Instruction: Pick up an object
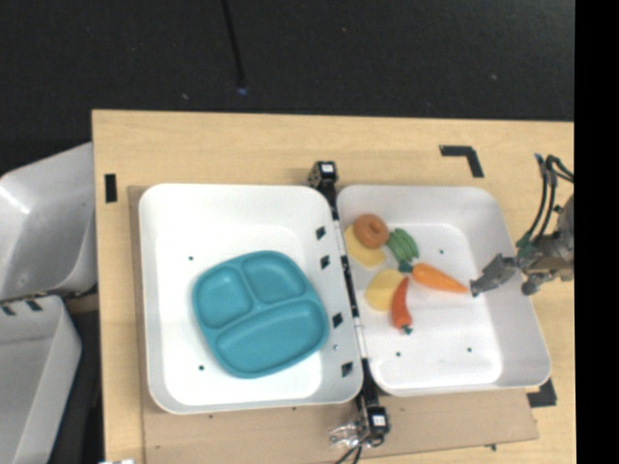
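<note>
Now I see the hand (495,276) at the right bin's (517,356) right rim, just beside the carrot (437,278). I cannot tell if it is open or closed.

Two bins (174,259) look like smooth glossy white plastic; the blue plate (259,312) matt plastic; the bench (242,143) pale wood.

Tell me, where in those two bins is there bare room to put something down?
Right bin: bare floor along its near side, below the red pepper. Its upper left is crowded with toy food. Left bin: a bare margin surrounds the blue plate, widest at the far side.
</note>
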`<state>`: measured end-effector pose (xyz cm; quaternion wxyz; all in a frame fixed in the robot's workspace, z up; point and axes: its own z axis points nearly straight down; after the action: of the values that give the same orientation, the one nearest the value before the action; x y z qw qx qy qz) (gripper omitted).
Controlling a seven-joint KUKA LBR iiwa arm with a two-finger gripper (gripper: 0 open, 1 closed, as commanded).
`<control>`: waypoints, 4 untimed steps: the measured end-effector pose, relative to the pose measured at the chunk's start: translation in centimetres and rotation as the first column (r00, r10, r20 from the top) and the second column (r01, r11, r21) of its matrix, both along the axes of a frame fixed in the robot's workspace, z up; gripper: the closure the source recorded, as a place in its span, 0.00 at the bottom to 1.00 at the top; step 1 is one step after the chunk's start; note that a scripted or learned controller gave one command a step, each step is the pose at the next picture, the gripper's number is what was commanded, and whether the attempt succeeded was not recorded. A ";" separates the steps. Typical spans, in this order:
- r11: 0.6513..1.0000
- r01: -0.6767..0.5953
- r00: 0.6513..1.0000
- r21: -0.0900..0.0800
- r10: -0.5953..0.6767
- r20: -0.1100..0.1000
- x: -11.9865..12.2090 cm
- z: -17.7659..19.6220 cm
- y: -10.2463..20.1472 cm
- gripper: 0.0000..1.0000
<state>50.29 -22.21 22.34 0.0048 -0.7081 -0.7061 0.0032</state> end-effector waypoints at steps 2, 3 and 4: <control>1.000 -0.003 1.000 -0.003 0.003 0.010 0.3 -3.5 0.0 0.00; 1.000 -0.001 1.000 -0.002 0.001 0.008 0.6 -9.6 0.4 0.00; 1.000 0.000 1.000 -0.003 0.000 0.009 0.5 -12.4 0.4 0.00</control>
<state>50.83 -21.86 9.93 0.0004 -0.7082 -0.7060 0.0010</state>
